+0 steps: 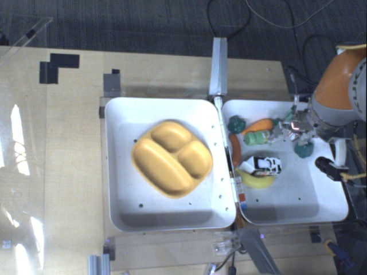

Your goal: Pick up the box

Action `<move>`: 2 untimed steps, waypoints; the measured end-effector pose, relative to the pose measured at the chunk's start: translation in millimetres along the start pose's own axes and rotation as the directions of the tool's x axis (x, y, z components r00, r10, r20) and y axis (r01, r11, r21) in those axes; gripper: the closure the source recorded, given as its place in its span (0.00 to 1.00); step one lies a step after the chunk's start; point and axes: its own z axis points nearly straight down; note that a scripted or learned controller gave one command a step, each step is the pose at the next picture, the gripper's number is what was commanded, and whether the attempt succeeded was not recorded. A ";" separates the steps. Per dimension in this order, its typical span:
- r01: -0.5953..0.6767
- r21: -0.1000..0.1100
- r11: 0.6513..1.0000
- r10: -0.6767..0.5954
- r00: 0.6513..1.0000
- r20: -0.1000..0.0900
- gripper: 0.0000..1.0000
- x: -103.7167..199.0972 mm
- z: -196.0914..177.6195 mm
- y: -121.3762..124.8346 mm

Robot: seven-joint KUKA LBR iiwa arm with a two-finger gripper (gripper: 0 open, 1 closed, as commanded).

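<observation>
Overhead, two shallow white bins sit side by side on the pale wooden desk [69,171]; the left bin [123,211] carries one large yellow lumpy thing [172,156] lying near its middle; the right bin [298,208] holds a cluster of small things toward its left half. Among them, the box [262,165], small, white with black markings, lies near the bin's left wall, resting against or on a yellow banana-like piece [258,180] just below it; an orange-red sausage shape [234,148] lies along the left wall beside it; further up sit a dark green lump [235,123], an orange carrot-like piece [259,125] and a green piece [258,136] just beneath that. From the right edge the grey arm with its orange band [335,87] reaches in over the bin's upper right part; the claw [289,128] hovers near the carrot's right end, apart from the box; whether it is spread or pressed together I cannot tell, as its tip is a blur of metal. Just beside the claw, a teal lump [304,148] rests on the bin floor.
</observation>
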 end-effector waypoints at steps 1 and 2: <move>-0.041 -0.005 0.999 0.041 0.999 0.003 0.00 -19.2 23.0 57.7; -0.033 -0.012 0.999 0.033 0.999 0.005 1.00 -17.5 9.9 60.4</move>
